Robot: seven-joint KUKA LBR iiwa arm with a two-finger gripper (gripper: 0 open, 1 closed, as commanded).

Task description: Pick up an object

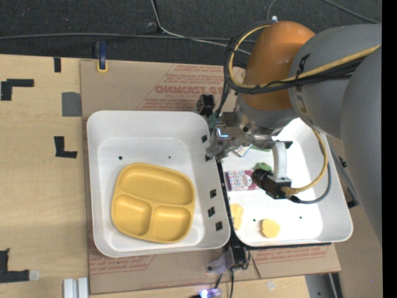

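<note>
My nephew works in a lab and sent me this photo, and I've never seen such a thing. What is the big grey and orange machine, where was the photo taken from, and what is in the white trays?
The grey and orange machine is a robot arm. It reaches in from the right, and its job is to pick up an object. At its end is the gripper, the part that grasps. It sits near the wall between the two bins, and I cannot tell whether it holds anything.

The photo comes from one fixed camera above the bench, looking down at a slant.

The left bin holds a yellow divided plate. The right bin holds a small pink packet, a green item and two small yellow pieces.
</note>
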